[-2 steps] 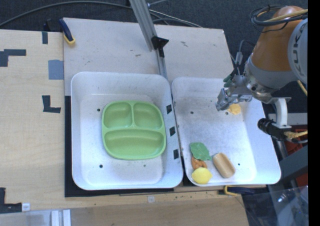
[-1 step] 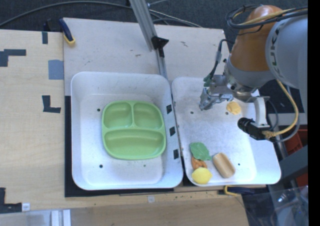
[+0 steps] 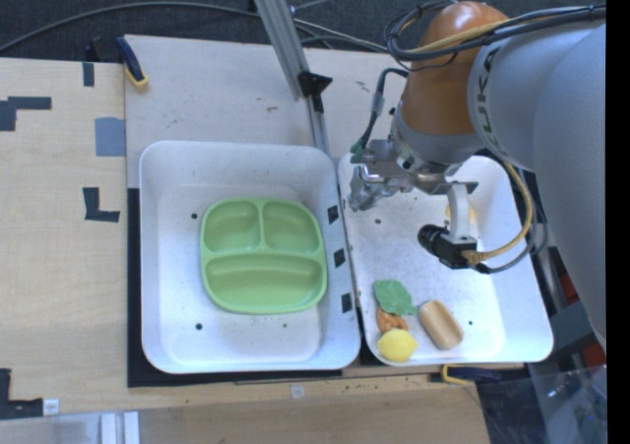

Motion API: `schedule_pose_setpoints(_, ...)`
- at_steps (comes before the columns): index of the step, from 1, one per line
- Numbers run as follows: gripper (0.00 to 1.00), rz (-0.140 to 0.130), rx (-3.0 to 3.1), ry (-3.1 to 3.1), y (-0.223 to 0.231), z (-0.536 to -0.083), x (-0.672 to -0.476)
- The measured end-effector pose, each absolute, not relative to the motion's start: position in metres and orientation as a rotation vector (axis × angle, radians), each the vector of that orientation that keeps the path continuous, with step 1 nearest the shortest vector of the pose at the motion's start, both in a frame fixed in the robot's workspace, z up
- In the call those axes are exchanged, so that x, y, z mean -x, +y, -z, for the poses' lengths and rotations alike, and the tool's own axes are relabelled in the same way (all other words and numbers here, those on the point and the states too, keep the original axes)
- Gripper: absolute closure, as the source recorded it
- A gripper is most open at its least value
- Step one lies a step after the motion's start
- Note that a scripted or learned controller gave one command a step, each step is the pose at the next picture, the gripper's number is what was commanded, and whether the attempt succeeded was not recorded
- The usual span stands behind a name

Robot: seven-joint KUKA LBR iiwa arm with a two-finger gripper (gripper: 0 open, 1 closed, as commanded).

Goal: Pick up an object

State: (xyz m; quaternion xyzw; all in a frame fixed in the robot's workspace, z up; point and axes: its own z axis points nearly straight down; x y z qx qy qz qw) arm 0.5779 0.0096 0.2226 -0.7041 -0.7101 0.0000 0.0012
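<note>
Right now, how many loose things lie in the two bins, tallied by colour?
Green: 2, the divided plate in the left bin and a small leaf-shaped piece in the right bin
Orange: 1, a small piece under the leaf
Yellow: 1, a lemon-like piece
Tan: 1, a bread-roll-like piece
Total: 5
</note>
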Motion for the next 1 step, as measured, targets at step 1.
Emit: schedule_pose_setpoints(1, 1.00, 0.002, 2.210, -2.230, 0.0703, -0.2315, -0.5858)
